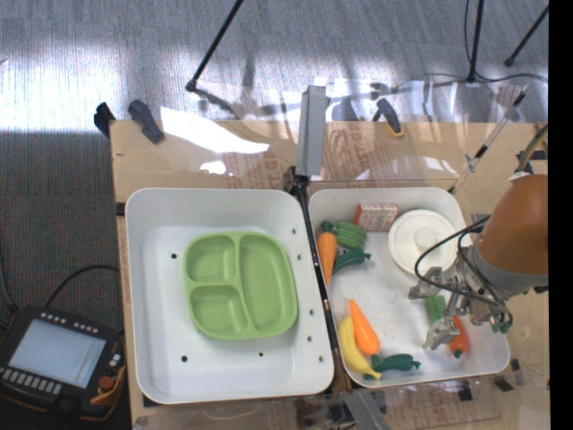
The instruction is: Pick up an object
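1. Presumably for a grasp, the gripper (pixel 448 322) hangs low over the right bin's (pixel 488 365) near-right corner.
2. Beneath it lie a small carrot (pixel 459 342) and a green vegetable (pixel 435 308).
3. Whether anything is gripped, I cannot tell.

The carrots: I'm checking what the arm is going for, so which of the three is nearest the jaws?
The small carrot by the right bin's far-right wall, right under the gripper. The other two carrots lie further left.
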